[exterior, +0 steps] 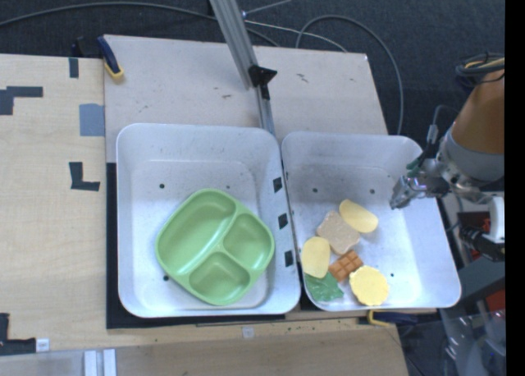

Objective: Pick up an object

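The surface (205, 79) was seen carrying two white bins side by side. The left bin (131, 202), well apart from the tool, was occupied by a green divided plate (215, 245). The right bin (426, 276) lay under the tool (404, 194), which was held over its right part, near the rim. Whether the tool was open or closed could not be told; nothing was seen between its tips. Toy food was noted grouped below and left of the tool: a tan bread slice (336, 231), a yellow piece (358, 217) nearest the tool, a yellow disc (369, 285), a second yellow piece (316, 256), a green leaf (325, 287), a small orange waffle (345, 265).
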